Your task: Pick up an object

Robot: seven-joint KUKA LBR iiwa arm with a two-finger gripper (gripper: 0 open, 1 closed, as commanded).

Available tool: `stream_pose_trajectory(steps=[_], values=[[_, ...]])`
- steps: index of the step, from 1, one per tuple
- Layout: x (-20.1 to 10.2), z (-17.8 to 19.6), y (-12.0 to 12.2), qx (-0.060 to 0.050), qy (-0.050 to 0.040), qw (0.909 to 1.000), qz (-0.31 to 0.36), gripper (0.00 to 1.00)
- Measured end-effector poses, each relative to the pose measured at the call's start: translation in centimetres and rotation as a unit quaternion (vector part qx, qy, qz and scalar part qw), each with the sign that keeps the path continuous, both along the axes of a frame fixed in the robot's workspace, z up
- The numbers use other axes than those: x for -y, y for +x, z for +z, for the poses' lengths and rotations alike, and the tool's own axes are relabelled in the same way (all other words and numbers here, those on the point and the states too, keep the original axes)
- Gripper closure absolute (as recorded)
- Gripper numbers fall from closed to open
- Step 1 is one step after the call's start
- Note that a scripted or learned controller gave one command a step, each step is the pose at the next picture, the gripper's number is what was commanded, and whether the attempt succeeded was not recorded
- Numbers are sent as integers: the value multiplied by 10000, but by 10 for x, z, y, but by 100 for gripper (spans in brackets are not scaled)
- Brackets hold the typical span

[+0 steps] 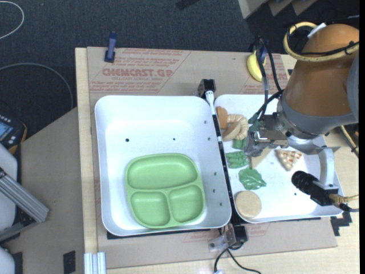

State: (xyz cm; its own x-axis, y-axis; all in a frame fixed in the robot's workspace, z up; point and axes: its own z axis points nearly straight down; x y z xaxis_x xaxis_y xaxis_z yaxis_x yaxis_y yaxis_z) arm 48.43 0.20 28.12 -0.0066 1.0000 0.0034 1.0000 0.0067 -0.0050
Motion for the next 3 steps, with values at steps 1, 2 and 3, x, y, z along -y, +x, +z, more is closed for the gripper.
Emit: stream_pose_trajectory(steps=[1, 2, 3], values=[[-48, 46, -5, 57, -12, 10000, -5, 100], [-56, 159, -4, 103, -3, 9999, -20, 100], [-57, 163, -4, 51, -19, 10000, -26, 100]])
